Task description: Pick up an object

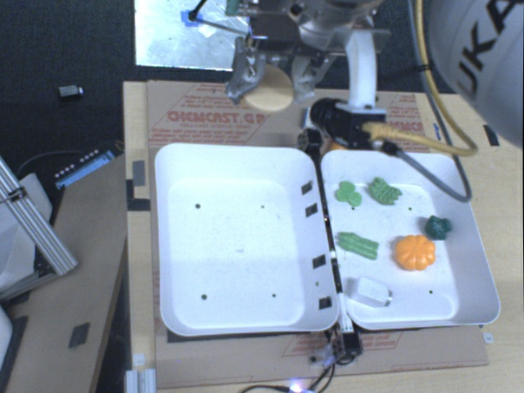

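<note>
Two bins side by side, right bin (471,297) holding pumpkin (415,252) right of bean (358,245)

Grey, rounded metal arm housing (483,23) at the upper right, bearing large dark letters "UK". A silver-grey cylindrical wrist section (332,6) leads to a two-finger gripper (270,80) with metallic grey fingers (242,76). A white upright post (361,68) meets a black fitting (340,121). Yellow cable (426,133) and grey hose (438,174) trail alongside.
</note>
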{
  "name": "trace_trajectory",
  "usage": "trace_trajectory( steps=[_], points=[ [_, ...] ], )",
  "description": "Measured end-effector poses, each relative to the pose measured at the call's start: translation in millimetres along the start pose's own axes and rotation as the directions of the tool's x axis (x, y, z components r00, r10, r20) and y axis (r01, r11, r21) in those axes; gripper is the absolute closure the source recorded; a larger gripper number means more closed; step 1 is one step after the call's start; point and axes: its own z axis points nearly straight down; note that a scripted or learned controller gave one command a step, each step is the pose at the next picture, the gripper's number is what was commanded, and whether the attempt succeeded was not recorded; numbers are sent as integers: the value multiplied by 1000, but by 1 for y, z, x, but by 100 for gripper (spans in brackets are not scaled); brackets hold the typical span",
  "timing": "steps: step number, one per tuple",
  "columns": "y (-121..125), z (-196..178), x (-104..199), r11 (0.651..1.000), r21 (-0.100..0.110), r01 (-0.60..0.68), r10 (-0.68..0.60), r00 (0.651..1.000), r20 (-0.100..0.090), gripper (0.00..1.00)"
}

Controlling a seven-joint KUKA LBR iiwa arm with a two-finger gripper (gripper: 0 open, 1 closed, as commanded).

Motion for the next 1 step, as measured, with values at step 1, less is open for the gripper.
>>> trace_trajectory(
  steps=[1],
  points=[
    [0,-11,0,1000,-1,7,-7,1000,-1,100]
  ],
)
